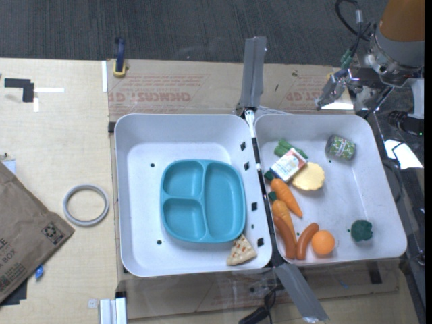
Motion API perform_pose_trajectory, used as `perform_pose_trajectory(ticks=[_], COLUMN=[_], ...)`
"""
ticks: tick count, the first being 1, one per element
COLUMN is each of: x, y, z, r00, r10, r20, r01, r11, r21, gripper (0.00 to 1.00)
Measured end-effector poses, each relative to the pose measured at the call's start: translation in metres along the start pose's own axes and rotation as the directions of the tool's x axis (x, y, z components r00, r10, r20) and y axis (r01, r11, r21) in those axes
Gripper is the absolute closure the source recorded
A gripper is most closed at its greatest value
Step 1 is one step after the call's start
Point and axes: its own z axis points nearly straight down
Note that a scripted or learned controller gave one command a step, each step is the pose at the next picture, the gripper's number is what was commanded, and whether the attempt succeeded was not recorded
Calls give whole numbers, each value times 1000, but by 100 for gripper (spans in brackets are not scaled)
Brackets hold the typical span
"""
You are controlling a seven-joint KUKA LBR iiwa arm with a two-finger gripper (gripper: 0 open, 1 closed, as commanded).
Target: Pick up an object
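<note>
- The grey arm (398, 25) with its orange band comes in at the top right corner, above the far edge of the right bin (385, 174)
- Its jaws (332, 92) hang over the brown cardboard just beyond the bin's far rim, not above any of the food; whether they are open or closed I cannot tell – they look small and blurred, and nothing shows between them
- The right bin holds the things to pick: a green can (341, 148) near the far right corner, a small red-and-white carton (289, 163) beside a green piece (291, 148), and a yellow slice (308, 177) touching the carton
- Along the bin's left wall lie two carrots (285, 196), one past the other, with a sausage (305, 239) and an orange (323, 243) close together at the near edge
- A piece of broccoli (361, 231) sits apart, near the right wall
- The left bin (135, 181) carries a blue divided plate (203, 200) in its middle – a pizza slice (241, 252) lies at the plate's near right corner
- On the desk (54, 140) to the left are a roll of tape (86, 204) and the corner of a cardboard box (23, 238), well apart from both bins
</note>
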Motion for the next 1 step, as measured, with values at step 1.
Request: perform_pose_trajectory(ticks=[1], x=[-51], y=[3], z=[68], r00=[992], r10=[-123], r20=[1], r01=[123], r11=[992], r21=[-1], gripper=[0])
